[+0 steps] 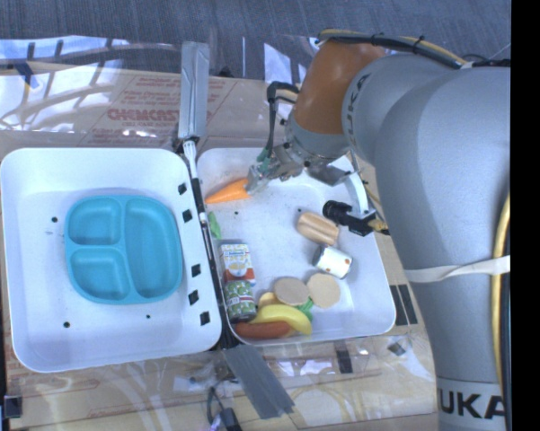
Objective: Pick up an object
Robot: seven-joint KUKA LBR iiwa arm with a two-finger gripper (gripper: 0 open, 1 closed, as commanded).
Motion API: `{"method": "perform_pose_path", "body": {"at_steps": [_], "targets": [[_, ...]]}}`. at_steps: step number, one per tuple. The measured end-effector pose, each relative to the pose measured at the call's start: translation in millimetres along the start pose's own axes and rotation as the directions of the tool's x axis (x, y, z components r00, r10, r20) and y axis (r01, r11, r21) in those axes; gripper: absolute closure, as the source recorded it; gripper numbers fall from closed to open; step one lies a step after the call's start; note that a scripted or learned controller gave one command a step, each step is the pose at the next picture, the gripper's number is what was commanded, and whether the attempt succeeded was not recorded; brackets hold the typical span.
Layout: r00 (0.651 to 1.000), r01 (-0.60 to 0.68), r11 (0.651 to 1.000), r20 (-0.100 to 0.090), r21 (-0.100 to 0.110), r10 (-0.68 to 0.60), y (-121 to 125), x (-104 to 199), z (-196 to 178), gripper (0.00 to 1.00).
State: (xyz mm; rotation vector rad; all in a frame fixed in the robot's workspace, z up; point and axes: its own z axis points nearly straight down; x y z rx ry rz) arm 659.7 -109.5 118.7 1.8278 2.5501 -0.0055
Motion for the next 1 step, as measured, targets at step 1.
{"method": "perform_pose_path", "body": {"at_steps": [1], "targets": [[1.0,0.002,1.0,-0.005,0.002,-0.002,-2.8,-0.1,5.1,1.0]]}}
